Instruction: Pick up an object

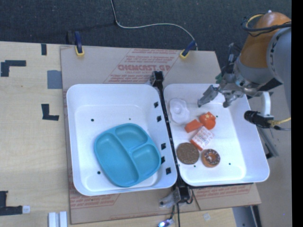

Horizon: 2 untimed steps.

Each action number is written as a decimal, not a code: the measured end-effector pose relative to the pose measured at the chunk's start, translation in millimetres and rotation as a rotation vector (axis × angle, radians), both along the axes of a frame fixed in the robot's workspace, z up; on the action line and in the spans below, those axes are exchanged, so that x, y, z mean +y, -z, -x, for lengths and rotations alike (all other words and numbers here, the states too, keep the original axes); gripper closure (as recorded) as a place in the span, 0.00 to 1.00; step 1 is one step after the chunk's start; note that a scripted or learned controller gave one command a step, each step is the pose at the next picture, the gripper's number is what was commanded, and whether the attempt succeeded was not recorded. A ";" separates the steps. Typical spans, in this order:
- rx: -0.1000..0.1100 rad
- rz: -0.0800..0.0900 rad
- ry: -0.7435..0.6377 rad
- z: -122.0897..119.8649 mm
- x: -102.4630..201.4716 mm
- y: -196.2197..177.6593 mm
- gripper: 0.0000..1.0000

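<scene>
My gripper [217, 99] hangs over the back of the right bin [236, 169], its two fingers spread apart with nothing between them. Just below and left of it lie two orange pieces [200, 122]. Further left sits a clear plastic cup [178, 109]. A red-and-white packet [202, 137] lies below the orange pieces. Toward the front of the bin are a brown round cookie [188, 153] and a frosted donut [210, 158].
The left bin [80, 103] holds a blue divided plate [127, 153]. A black divider [163, 122] runs between the bins. Clamps [78, 48] pin the cardboard base at the back, and a cable [142, 25] loops over it.
</scene>
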<state>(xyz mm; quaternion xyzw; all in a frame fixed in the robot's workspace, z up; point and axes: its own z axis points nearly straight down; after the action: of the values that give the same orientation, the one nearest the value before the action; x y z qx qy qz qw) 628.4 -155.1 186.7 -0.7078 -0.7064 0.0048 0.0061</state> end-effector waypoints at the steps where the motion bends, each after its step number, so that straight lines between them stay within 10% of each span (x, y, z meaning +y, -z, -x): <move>1: -0.014 0.002 -0.003 -3.3 0.3 -8.2 0.00; 2: -0.008 0.002 -0.003 4.3 6.3 53.1 0.00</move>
<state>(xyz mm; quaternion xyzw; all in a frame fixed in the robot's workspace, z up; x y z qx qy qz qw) 624.1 -148.8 133.6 -0.7066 -0.7076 0.0025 0.0026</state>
